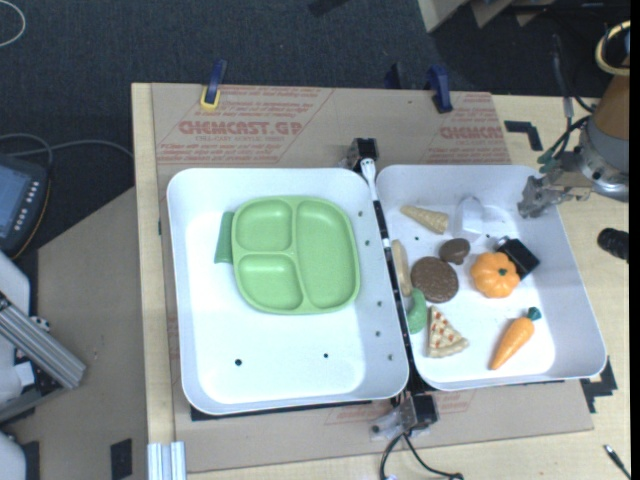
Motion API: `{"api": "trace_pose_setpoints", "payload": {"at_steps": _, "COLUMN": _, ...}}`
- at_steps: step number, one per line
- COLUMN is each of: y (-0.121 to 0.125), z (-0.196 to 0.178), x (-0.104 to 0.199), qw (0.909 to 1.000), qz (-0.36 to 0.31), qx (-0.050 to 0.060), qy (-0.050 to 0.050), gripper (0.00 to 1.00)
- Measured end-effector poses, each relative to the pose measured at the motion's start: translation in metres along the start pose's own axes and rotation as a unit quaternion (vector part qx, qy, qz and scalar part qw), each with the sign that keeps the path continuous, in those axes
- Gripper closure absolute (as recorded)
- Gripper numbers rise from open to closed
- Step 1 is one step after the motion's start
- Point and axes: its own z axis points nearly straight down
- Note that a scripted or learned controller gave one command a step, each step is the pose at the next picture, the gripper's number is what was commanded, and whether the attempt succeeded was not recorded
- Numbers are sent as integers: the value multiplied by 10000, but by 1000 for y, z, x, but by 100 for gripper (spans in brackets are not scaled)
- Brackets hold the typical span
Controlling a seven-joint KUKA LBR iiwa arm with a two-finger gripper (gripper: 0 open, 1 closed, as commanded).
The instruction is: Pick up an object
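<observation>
I have the end effector point(540, 196) over the far right edge of the right bin point(585, 313), reaching in from the right; at this slant I cannot tell how it stands, and I see nothing gripped in it; nearest to it, just to its left, lies a clear crumpled piece point(478, 213), with a cone point(427, 218) further left; below and slightly left of it sits a black block point(519, 255) touching an orange pumpkin point(495, 274); left of those are a small brown disc point(455, 250) and a larger brown cookie point(435, 279); well below it lie a carrot point(513, 338) and a pizza slice point(444, 335); far to its left, the left bin point(195, 298) carries a green divided plate point(296, 254) on the worktop point(150, 168)
</observation>
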Motion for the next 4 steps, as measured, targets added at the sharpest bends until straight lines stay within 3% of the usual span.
{"api": "trace_pose_setpoints", "payload": {"at_steps": 1, "y": 0, "z": -65, "x": 1, "qw": 10000, "qz": -5, "qx": -15, "qy": -3, "gripper": 100}}
{"api": "trace_pose_setpoints", "payload": {"at_steps": 2, "y": 1, "z": -62, "x": 1, "qw": 10000, "qz": -5, "qx": 15, "qy": 4, "gripper": 100}}
{"api": "trace_pose_setpoints", "payload": {"at_steps": 3, "y": -16, "z": -70, "x": 47, "qw": 10000, "qz": -18, "qx": 39, "qy": 24, "gripper": 100}}
{"api": "trace_pose_setpoints", "payload": {"at_steps": 4, "y": -16, "z": -73, "x": 98, "qw": 10000, "qz": -21, "qx": 37, "qy": 24, "gripper": 100}}
